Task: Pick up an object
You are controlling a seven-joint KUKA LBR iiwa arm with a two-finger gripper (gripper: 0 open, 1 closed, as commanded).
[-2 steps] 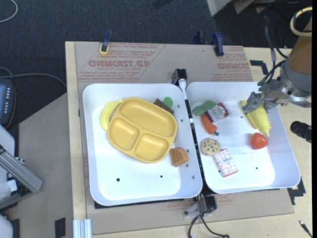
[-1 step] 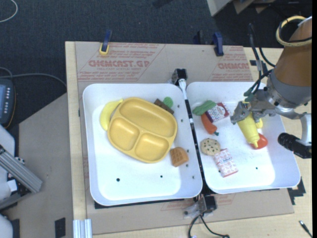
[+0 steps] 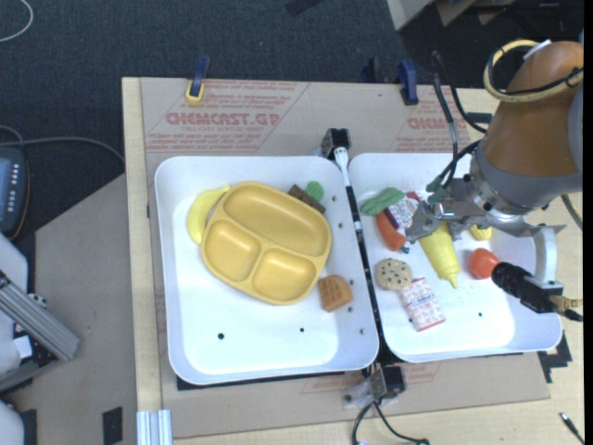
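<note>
Right bin's got a yellow mustard bottle (image 3: 443, 255) lying tilted mid-bin, cookie (image 3: 394, 273) just left, red-white packet (image 3: 423, 304) nearer, orange carrot (image 3: 390, 232) up left.

cardboard sheet (image 3: 278, 109) | blue clamps (image 3: 408, 82) | perhaps a cable (image 3: 14, 12)

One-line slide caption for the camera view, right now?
End effector low over toy food in the right bin; yellow divided plate in the left bin.

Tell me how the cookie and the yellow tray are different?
The cookie is small, round and tan with dark chips; the tray is much bigger, plain yellow and split into compartments. The cookie lies in the right bin, the tray in the left bin. The cookie lies flat; the tray rests on a yellow thing beneath its left side. Both lie untouched.
</note>
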